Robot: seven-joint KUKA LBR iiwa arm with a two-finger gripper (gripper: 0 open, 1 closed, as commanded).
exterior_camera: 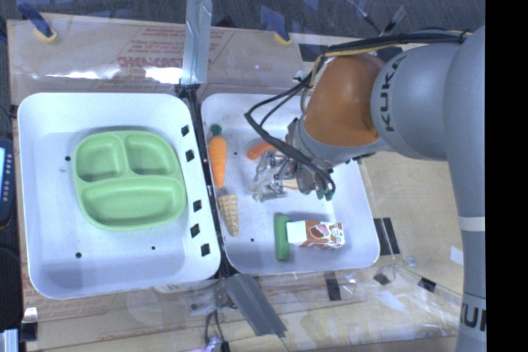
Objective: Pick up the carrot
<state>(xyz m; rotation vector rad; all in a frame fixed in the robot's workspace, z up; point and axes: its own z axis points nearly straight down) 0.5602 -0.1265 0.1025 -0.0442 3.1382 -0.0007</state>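
The carrot point(217, 160), orange with a green top, lies lengthwise in the right bin point(355, 177) against its left wall, green end pointing to the far side. My gripper point(269, 180) hangs low over the middle of that bin, a short way right of the carrot and apart from it. The wrist with its orange band point(342, 103) and black cables covers much of the bin's right half. A small orange piece point(261, 149) shows just beyond the gripper.
In the right bin, an ice-cream cone point(228, 213) lies just in front of the carrot, and a small carton with a green end point(309, 234) sits near the front wall. The left bin point(41, 202) holds a green divided plate point(129, 177).
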